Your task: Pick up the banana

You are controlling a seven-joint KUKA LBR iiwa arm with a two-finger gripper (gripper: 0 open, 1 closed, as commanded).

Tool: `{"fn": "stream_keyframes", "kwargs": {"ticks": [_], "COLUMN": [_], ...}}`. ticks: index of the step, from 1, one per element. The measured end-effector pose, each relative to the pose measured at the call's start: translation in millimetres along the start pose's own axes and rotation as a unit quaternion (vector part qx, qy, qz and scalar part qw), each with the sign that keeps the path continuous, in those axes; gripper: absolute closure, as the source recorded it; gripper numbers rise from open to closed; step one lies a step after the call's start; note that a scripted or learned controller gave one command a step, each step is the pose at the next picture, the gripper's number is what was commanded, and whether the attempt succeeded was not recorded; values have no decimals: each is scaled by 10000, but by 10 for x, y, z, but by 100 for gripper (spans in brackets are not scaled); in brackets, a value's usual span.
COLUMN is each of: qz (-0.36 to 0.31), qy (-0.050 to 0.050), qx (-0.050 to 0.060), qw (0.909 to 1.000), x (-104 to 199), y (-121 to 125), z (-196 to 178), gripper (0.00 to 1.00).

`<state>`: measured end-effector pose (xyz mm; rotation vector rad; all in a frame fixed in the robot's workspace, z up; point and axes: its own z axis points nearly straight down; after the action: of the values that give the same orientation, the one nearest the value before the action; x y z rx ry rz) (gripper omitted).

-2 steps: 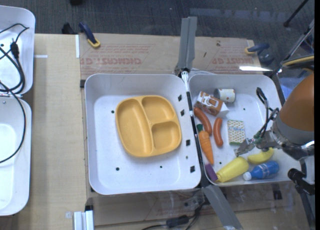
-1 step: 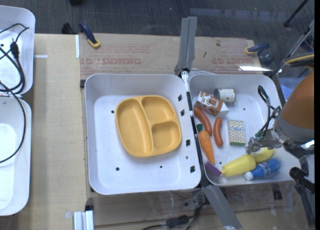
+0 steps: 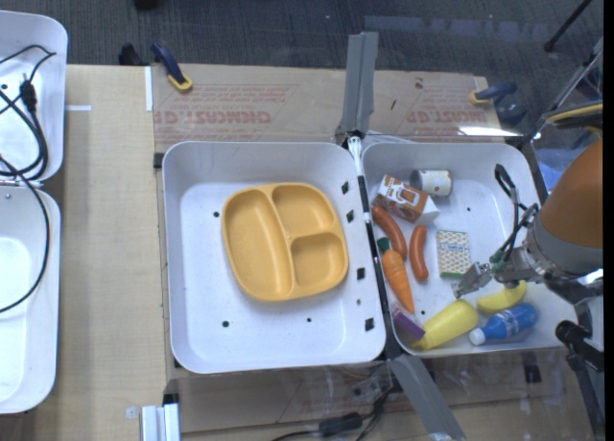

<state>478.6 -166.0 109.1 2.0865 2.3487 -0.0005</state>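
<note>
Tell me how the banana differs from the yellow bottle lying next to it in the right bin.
The banana is small, curved and plain yellow; the yellow bottle is longer, thicker and straighter, with a purple end. The banana lies by the gripper, at the bin's right side; the bottle sits lower left, near the carrot. Both are yellow and lie flat in the right bin, beside the blue bottle.

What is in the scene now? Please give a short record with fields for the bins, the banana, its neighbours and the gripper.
left bin: white bin holding a yellow divided plate
right bin: white bin with the food items
banana: banana near the right bin's front right, lying flat
neighbours: blue bottle just in front of it, yellow bottle to its left
other items: carrot, sausage
gripper: gripper low over the banana's left end
banana lifted: no
</note>
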Motion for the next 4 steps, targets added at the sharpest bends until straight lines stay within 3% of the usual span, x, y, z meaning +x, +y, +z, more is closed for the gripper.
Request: {"fn": "stream_keyframes", "kwargs": {"ticks": [1,2,3,4], "qz": [-723,-711,-708,-706], "qy": [20,7,8,7], "qx": [-20,-13,-12,-14], "qw": [9974,9975,9975,9975], "x": [-184,-197,-197,-199], "y": [-8,-13,-13,-9], "z": [158,77,77,-11], "gripper": [0,100,0,100]}}
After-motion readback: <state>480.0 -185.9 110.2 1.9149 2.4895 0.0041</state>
